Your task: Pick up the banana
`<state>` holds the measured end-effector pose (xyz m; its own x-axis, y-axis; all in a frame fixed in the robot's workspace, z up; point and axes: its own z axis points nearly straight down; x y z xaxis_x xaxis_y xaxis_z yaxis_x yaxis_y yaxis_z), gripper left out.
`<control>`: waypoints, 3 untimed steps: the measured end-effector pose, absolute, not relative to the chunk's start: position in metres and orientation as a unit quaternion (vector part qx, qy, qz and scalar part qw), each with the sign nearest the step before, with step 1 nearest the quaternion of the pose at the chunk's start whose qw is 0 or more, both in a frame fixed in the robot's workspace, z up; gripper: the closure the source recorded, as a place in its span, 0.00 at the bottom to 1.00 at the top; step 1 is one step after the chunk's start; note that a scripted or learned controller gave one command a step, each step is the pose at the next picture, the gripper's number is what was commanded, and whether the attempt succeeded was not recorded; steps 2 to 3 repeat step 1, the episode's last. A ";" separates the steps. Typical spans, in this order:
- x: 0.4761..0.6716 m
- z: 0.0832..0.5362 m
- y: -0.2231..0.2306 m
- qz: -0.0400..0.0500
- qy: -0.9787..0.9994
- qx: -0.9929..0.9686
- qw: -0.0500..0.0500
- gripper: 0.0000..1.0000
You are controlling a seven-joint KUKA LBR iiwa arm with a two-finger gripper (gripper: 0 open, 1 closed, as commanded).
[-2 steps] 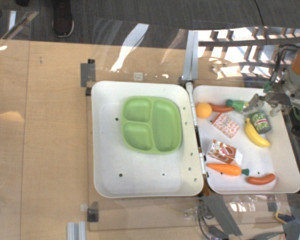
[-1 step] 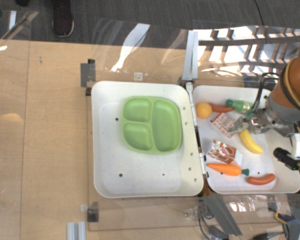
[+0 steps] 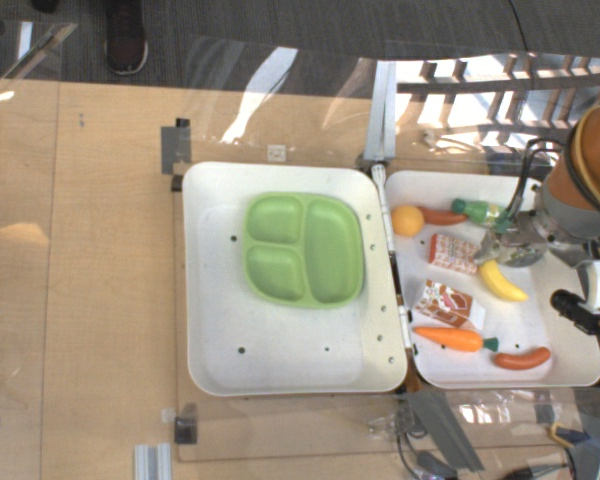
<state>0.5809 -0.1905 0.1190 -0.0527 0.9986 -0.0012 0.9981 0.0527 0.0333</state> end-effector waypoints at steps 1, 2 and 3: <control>0.627 0.227 -0.151 0.002 0.751 0.660 0.003 1.00; 0.627 0.227 -0.151 0.002 0.751 0.660 0.003 1.00; 0.627 0.227 -0.151 0.002 0.751 0.660 0.003 1.00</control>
